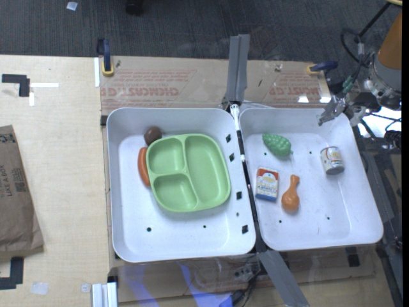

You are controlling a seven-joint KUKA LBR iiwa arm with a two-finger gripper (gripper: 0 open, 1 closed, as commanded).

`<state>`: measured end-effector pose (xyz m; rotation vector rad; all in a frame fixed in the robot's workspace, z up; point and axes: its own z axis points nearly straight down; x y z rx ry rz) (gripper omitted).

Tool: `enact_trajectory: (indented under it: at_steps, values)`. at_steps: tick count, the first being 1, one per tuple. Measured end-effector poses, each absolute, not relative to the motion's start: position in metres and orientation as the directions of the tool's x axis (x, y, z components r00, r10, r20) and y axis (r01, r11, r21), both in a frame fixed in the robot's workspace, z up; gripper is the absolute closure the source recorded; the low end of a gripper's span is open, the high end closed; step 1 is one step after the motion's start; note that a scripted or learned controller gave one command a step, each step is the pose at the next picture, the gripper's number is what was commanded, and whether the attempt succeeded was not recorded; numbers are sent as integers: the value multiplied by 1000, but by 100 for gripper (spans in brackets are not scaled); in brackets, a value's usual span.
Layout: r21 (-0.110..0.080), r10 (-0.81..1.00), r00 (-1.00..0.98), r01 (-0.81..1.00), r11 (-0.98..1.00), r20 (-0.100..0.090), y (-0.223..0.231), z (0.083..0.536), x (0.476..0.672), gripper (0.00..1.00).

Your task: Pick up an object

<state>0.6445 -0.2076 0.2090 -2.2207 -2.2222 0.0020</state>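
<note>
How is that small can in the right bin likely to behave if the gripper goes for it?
The can looks like a rigid cylinder lying on its side, so a nudge would probably roll it. Its smooth, shiny wall may slip between fingers. It lies apart from the other items, near the bin's right wall, so it could roll against that.

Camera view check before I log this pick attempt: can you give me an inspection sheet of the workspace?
Surface: left bin and right bin side by side on the bench.
Job's things: right bin holds green bumpy toy, small can, carton, orange gourd toy.
Clutter: left bin holds green divided plate, orange piece, brown ball.
Grippers: gripper above right bin's far right corner; jaws unclear.
Cables: black loops near the arm.
Surroundings: paper bag at left.
</note>
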Motion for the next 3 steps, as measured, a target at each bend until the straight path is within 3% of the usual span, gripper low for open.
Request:
enact_trajectory:
  at_steps: [1, 2, 3]
  values:
    - [0, 1000, -24, 1000, 24, 10, -214, 92, 603, 0]
    - [1, 1000, -18, 1000, 18, 0, -221, 102, 602, 100]
    - [1, 995, 103, 995, -103, -1, -149, 199, 642, 100]
